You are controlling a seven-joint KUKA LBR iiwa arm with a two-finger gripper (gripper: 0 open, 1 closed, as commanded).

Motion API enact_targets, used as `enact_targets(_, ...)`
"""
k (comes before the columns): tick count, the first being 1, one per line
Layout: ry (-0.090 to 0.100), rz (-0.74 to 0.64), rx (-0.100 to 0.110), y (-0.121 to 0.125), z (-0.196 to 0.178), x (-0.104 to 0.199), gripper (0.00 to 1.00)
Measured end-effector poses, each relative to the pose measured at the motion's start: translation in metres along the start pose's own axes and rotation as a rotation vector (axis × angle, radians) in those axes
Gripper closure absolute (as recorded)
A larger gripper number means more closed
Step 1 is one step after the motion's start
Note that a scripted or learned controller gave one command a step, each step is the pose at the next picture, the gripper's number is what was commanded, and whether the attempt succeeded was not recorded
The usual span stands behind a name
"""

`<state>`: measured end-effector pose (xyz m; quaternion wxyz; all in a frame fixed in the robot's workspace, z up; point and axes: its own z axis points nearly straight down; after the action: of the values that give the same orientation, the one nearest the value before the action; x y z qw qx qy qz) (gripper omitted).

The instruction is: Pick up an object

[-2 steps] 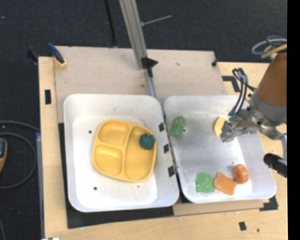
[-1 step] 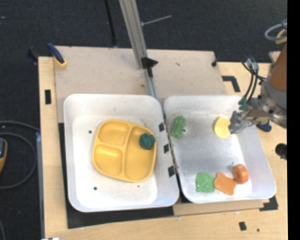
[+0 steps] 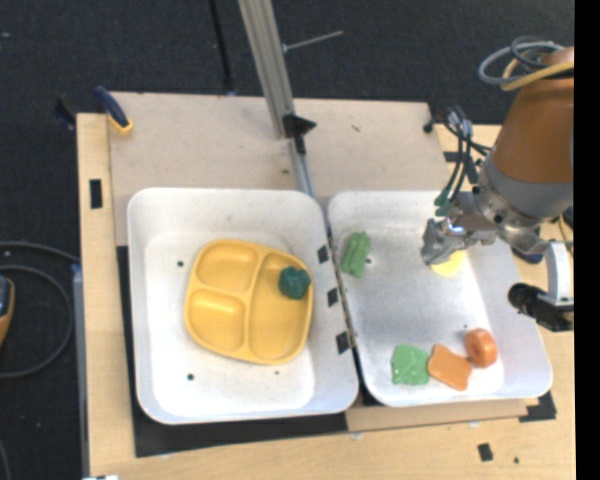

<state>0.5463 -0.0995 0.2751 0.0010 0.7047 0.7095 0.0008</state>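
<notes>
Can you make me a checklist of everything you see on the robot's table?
Surface: tan bench bearing a left white bin and a right white bin.
Job's things: yellow object under the gripper; green piece, green block, orange piece and orange-red piece in the right bin.
Clutter: yellow divided plate with a dark green object in the left bin.
Grippers: gripper over the yellow object.
Cables: black cable on the floor at left.
Surroundings: metal rail, dark carpet.
</notes>
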Motion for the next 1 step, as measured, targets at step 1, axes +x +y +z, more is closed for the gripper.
enact_targets(1,0.0,0.003,0.001,-0.0074,0.0166,0.0537,1.0)
